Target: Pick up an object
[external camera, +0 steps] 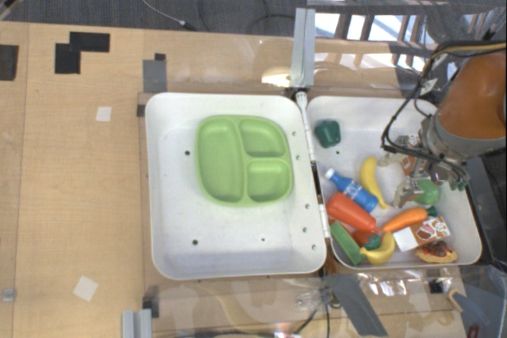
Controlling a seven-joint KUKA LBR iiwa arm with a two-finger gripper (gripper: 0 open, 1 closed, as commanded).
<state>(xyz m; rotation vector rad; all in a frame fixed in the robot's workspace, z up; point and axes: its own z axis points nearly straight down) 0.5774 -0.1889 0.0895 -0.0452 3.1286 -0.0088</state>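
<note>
1. Nearest the camera, along the right bin's [475,249] lower edge, lie a yellow banana [380,251], a white block [405,240] and a pizza-slice toy [435,252].
2. The likeliest target is the small green round object [428,191], sitting at about 4 o'clock in the right bin, directly under the gripper [415,187].
3. From the gripper, that green piece lies just toward 3 o'clock, touching or nearly so; it looks round, with no clear long axis, so the approach angle matters little.
4. I cannot tell how far the fingers are spread, nor whether anything sits between them; cables and the wrist hide them.
5. At 6 o'clock from the gripper lies an orange carrot [404,219], its long axis running 8 to 2 o'clock.
6. Toward 9 o'clock: a yellow curved piece [370,180] and a blue bottle [352,191].
7. A dark green object [327,132] rests near the bin's 11 o'clock corner.
8. The left bin [174,249] holds a green divided plate [243,160].
</note>
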